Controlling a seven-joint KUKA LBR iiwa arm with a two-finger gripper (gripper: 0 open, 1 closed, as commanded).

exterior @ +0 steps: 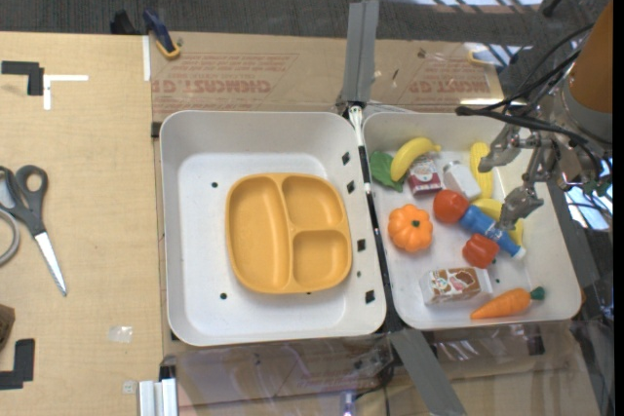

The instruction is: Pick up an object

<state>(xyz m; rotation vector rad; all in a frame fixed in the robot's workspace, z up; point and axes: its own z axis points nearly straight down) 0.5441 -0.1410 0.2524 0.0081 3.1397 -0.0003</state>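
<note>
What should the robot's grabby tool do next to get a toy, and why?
Probably ease straight down a little. The tool hangs in the right bin, its fingertips spread right over the blue bottle, with nothing between them yet. The red tomato and the red ball crowd close, so a small, straight drop looks safest.

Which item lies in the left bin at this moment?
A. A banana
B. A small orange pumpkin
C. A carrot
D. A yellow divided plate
D: the yellow divided plate sits in the left bin, while the pumpkin, carrot and banana all lie in the right bin.
</note>
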